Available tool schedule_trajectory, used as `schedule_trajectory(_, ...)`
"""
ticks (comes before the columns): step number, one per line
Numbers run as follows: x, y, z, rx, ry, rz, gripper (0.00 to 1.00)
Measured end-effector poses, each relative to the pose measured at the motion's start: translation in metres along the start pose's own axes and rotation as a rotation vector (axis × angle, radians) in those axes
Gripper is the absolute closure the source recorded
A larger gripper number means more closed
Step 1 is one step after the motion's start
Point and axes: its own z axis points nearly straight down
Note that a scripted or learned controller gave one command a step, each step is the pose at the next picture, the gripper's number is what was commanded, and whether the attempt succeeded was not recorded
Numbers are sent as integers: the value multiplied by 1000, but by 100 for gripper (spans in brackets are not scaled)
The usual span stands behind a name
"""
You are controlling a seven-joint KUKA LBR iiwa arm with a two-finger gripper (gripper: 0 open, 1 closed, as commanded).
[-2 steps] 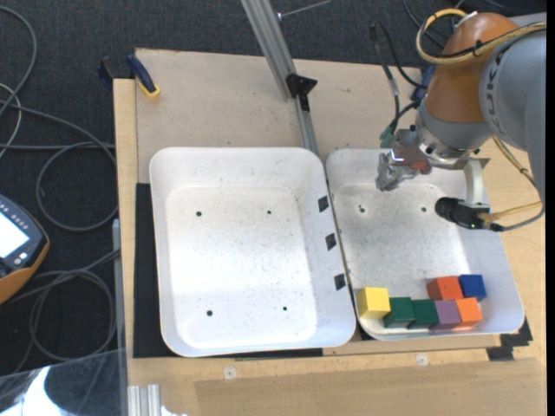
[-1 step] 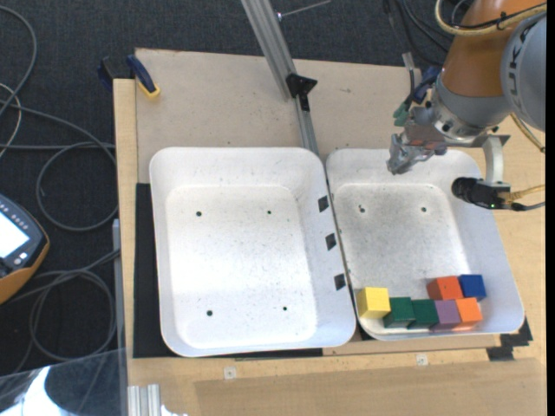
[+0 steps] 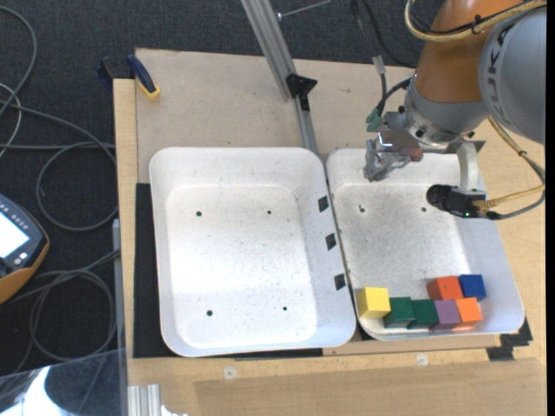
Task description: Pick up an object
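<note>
Several small blocks lie bunched along the near edge of the right bin (image 3: 486,250): a yellow block (image 3: 375,301), two green blocks (image 3: 412,311), a purple block (image 3: 447,313), two orange blocks (image 3: 451,288) and a blue block (image 3: 473,285). My gripper (image 3: 375,167) hangs over the far left corner of that bin, well away from the blocks, and I see nothing between its fingers.
The left bin (image 3: 165,232) sits beside the right one on the wooden bench. A slanted metal rail (image 3: 277,50) crosses the bench behind the bins. Cables and a handheld device (image 3: 13,241) lie on the floor at left.
</note>
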Motion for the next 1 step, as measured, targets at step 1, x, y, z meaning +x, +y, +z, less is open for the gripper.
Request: schedule_trajectory(1, 44, -32, -1, 2, 0, 1, 100)
